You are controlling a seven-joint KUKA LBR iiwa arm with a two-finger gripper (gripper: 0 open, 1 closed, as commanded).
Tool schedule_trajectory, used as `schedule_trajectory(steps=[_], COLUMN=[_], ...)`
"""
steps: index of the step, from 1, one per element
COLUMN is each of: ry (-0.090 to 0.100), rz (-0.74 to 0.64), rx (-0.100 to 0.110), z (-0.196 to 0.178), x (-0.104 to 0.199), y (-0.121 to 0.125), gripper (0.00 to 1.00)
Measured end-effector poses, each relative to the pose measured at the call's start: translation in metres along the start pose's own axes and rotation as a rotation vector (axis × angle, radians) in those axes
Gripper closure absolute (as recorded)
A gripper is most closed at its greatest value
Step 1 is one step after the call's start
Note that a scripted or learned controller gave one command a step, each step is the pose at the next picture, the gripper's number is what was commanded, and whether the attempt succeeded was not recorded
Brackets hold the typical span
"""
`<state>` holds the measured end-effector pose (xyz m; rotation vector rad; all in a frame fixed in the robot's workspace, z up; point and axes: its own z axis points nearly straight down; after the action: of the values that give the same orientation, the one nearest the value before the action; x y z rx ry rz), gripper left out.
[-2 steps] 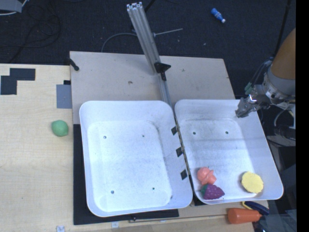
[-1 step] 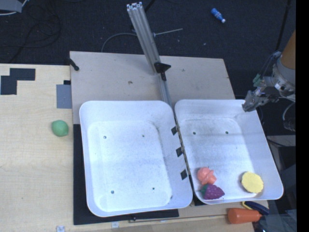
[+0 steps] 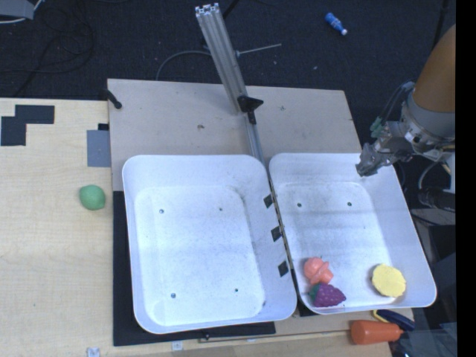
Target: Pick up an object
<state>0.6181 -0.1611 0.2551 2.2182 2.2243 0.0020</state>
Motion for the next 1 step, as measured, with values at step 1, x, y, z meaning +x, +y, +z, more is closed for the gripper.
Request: schedule_trajectory(steps=[1], ry=[0.000], rz=[0.000], rx=[0.002], z=[0.0140], x=[0.0534], y=[-0.0144], gripper=[1.00])
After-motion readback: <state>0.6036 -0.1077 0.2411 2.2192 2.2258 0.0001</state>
